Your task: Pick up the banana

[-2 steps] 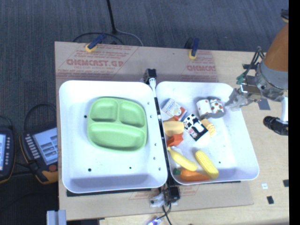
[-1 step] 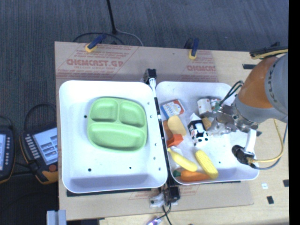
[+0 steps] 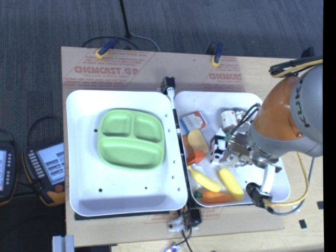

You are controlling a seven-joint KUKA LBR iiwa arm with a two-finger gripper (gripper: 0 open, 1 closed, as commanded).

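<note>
The banana (image 3: 205, 181) is yellow and lies slantwise near the front left of the right bin (image 3: 252, 100). A yellow corn cob (image 3: 231, 183) lies just right of it and an orange carrot (image 3: 217, 197) in front of it. My gripper (image 3: 222, 150) hangs low over the middle of that bin, just behind the banana and the corn. Its black and white body hides what lies beneath it. Nothing can be seen between its tips.
A green divided plate (image 3: 131, 138) sits in the left bin (image 3: 79, 156). The right bin also holds a small carton (image 3: 192, 121), a tan piece (image 3: 196, 139), an orange-red piece (image 3: 197, 156) and a metal can (image 3: 229, 117). The arm's orange band (image 3: 281, 112) stands over the bin's right side.
</note>
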